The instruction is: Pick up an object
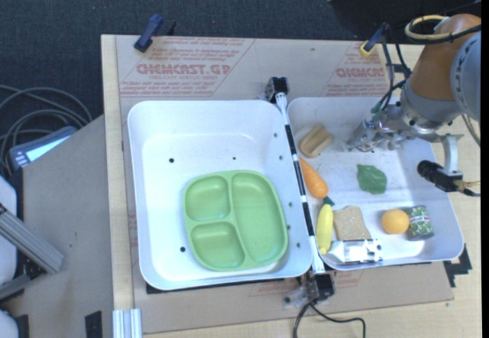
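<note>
Banana [325, 227] in right bin [451, 216], long axis near-vertical along divider; pincer [372, 134] above, grip state unclear.

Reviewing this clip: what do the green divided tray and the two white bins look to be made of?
The green divided tray looks like moulded plastic, matte to slightly satin: uniform colour, rounded compartment walls, soft highlights. The left bin and right bin look like thin formed white plastic with a smooth, faintly glossy finish: rounded corners, rolled rims, even colour. Coated metal cannot be ruled out from looks alone.
</note>
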Controlling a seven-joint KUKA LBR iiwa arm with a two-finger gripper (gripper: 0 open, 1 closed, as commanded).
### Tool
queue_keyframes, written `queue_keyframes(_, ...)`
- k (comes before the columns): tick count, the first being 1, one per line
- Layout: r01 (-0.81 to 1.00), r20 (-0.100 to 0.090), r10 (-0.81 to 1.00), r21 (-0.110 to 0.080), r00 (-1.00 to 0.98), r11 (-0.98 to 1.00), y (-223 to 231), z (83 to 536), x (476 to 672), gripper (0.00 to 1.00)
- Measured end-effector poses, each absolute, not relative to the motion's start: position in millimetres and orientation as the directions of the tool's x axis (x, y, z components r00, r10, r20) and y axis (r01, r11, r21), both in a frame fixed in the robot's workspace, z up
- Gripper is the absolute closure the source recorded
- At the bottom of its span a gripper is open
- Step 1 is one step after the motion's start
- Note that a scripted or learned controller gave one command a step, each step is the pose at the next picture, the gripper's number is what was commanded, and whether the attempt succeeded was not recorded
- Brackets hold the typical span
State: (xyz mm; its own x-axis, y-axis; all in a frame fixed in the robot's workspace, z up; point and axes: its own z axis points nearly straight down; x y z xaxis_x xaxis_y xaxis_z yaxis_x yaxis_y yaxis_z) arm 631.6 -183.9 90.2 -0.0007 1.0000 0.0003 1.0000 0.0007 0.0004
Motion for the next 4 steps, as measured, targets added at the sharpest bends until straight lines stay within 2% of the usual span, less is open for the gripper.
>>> queue_keyframes(1, 1.000, 0.000, 1.000, 0.003, -0.002, 0.002, -143, 85, 667.2, 0.00)
queue_keyframes(2, 1.000, 0.000, 1.000, -0.001, 0.000, 0.000, -148, 84, 598.8, 0.00)
queue_keyframes(3, 1.000, -0.001, 1.000, 0.001, 0.000, 0.000, -181, 85, 666.8, 0.00)
queue_keyframes(4, 1.000, -0.003, 1.000, 0.005, -0.001, 0.001, -180, 96, 667.7, 1.00)
